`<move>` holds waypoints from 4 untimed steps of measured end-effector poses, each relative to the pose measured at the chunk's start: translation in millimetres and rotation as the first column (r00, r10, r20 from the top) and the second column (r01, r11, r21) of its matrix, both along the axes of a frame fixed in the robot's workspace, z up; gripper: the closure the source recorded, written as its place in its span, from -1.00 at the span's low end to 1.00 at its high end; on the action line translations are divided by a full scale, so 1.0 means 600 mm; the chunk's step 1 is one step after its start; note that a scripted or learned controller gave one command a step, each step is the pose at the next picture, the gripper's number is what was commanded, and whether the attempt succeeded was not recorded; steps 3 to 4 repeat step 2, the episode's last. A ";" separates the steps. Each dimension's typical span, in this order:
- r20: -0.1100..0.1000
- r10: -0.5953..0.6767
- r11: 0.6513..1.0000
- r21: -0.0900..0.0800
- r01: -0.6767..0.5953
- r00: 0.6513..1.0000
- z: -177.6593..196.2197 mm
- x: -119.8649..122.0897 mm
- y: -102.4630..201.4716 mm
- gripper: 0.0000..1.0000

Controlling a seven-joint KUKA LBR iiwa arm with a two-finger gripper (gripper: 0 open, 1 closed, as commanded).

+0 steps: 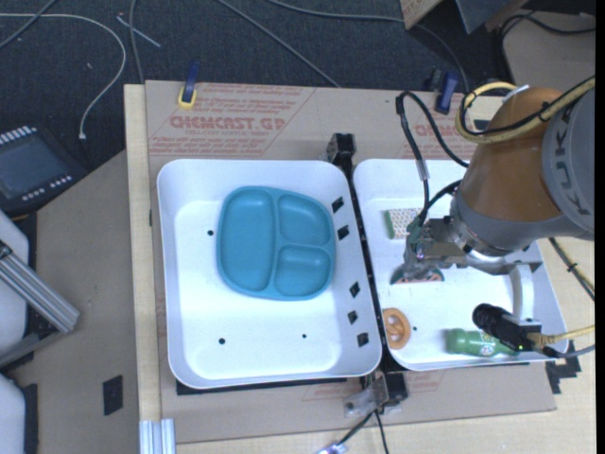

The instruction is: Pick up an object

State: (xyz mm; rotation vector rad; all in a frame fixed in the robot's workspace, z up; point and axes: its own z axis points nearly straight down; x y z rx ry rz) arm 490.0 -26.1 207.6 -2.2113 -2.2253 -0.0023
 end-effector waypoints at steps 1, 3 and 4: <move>0.001 0.001 1.000 -0.002 -0.001 1.000 -0.006 0.007 0.099 1.00; 0.003 0.002 1.000 -0.001 -0.002 1.000 0.018 -0.004 0.196 1.00; 0.003 0.002 1.000 -0.001 -0.002 1.000 0.018 -0.004 0.196 1.00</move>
